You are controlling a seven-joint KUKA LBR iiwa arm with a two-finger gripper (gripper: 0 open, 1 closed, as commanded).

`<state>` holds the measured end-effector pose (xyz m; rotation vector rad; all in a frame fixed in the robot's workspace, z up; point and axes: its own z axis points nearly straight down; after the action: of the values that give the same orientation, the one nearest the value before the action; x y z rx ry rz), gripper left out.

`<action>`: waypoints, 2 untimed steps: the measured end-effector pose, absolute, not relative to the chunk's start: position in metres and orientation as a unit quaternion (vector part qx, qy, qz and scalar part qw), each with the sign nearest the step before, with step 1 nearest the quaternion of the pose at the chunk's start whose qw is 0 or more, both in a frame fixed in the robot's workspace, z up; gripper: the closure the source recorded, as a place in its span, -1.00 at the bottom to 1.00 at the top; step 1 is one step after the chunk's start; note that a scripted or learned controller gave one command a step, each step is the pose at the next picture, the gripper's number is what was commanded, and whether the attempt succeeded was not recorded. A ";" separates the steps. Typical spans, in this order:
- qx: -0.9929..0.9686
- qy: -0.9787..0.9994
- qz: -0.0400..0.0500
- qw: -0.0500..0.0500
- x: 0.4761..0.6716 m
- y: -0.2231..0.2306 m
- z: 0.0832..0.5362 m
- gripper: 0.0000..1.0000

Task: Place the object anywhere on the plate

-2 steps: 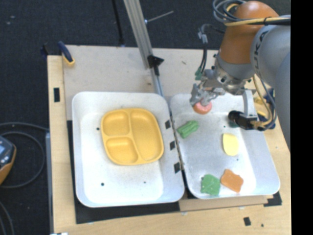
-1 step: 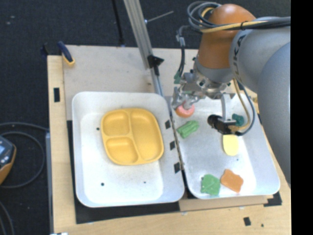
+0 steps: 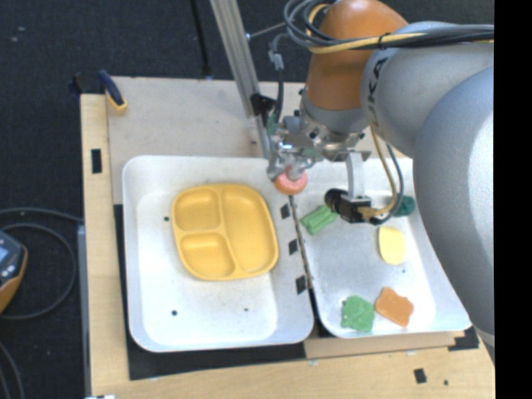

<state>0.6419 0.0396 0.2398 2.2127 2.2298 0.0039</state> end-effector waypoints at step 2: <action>0.704 0.710 0.002 0.000 0.631 0.148 0.251 1.00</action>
<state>0.6306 0.1481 0.2510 2.2121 2.2311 0.0051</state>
